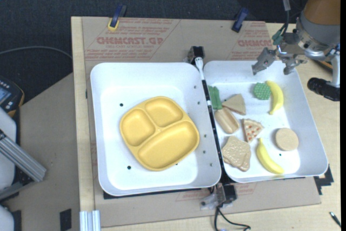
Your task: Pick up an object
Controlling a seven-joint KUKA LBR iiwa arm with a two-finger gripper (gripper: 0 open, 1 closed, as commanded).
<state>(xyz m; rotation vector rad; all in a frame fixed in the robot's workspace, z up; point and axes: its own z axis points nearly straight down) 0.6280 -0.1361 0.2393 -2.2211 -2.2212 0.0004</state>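
Observation:
The right bin (pixel 308 116) holds toy food: a banana (pixel 276 96), a second banana (pixel 268 157), a green broccoli piece (pixel 262 91), a bread triangle (pixel 235 103), a hot dog bun (pixel 226 120), a pizza slice (pixel 251 129), a toast slice (pixel 237 151), a round cookie (pixel 286 139) and a green strip (pixel 215 97). My gripper (pixel 277 64) hovers over the bin's far edge, above the broccoli and banana. It is open, fingers spread, nothing between them.
The left bin (pixel 102 127) holds a yellow three-compartment plate (pixel 159 132). Clamps sit at the back of the cardboard base (pixel 114 17) (pixel 239 20). A black clip (pixel 197 54) joins the bins at the back.

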